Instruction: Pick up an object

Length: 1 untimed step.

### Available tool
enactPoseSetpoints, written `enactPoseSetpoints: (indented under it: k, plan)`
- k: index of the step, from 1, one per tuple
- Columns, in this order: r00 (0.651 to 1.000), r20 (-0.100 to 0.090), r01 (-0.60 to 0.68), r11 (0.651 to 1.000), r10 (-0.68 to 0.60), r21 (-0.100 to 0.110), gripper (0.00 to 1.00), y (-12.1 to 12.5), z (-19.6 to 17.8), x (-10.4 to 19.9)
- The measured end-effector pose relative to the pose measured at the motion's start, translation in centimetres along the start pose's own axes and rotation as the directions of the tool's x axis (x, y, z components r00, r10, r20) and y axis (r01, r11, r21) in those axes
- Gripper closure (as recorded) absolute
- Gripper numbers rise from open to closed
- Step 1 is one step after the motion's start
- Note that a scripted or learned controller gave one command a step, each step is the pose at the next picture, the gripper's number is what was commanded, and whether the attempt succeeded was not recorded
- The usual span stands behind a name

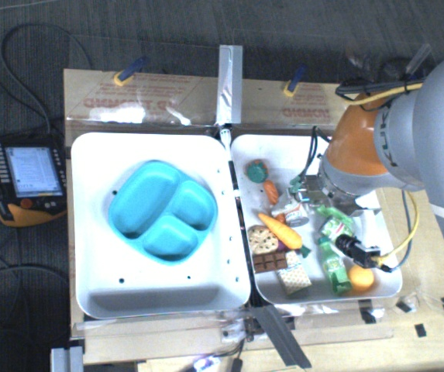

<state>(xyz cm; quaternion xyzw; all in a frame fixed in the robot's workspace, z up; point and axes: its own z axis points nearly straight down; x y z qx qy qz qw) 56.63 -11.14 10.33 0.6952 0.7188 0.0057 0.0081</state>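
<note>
The bench (82, 84) stood on dark carpet, bearing two white bins side by side; the left bin (90, 285) held a blue divided tray (163, 210), while the right bin (392, 285) was crowded with small things, a carrot (278, 229), a green bottle (332, 263), an orange ball (361, 278), a chocolate bar (268, 262) and a teal ball (256, 170) among them; the gripper (314, 196) hung low over that clutter beside the carrot, and whether its fingers were wide or narrow I could not tell; the risk, I judged, lay in the crowding: closing there might catch two items, or nudge the carrot aside and come up with nothing
</note>
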Motion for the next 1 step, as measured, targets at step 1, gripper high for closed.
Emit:
enactPoseSetpoints:
  k: [1]
  plan:
    - [0.996, -0.001, -0.087, 0.996, 0.087, 0.022, 1.00, 5.40, -7.91, 8.90]
